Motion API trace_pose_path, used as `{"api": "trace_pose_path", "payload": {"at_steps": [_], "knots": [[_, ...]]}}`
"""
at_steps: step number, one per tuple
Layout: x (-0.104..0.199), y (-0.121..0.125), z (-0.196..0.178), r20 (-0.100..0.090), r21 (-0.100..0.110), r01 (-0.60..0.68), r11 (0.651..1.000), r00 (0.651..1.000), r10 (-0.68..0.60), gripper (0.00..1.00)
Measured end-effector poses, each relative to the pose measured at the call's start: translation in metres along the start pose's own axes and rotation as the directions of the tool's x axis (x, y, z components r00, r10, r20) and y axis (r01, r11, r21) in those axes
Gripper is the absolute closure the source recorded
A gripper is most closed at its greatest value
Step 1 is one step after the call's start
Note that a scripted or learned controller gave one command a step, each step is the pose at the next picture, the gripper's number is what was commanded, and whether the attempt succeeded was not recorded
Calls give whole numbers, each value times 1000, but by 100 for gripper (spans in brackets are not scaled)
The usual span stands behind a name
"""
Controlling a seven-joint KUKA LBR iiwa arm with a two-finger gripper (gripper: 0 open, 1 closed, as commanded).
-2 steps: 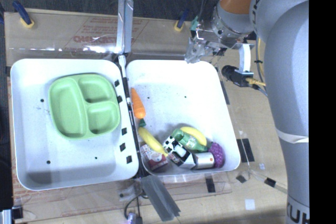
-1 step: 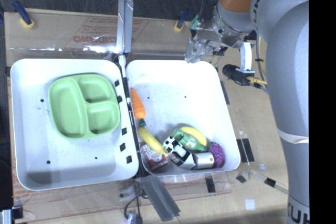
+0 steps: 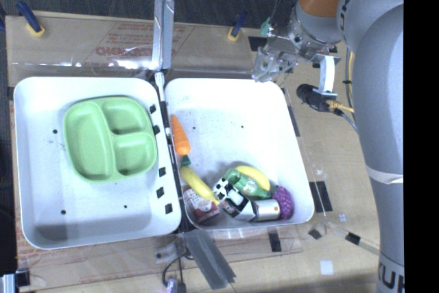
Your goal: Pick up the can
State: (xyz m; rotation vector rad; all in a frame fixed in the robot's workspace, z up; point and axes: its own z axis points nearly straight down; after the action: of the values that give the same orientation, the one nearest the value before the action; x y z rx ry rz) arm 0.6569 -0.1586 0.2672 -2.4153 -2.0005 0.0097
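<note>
Evidently the tool [image 3: 269, 68] hangs above the right bin's [image 3: 226, 96] far rim, its spread impossible to tell; the can [image 3: 266, 210] lies wedged among clutter in the near corner, well apart.

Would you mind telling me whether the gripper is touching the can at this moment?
Apart. The camera view shows the gripper above the right bin's far rim, with bare white floor between it and the can in the near corner.
</note>
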Motion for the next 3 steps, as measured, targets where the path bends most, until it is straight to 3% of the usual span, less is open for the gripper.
{"api": "trace_pose_path", "payload": {"at_steps": [3], "knots": [[6, 0, -14, 2, 28, 27, 999, 1000, -27, 100]]}}
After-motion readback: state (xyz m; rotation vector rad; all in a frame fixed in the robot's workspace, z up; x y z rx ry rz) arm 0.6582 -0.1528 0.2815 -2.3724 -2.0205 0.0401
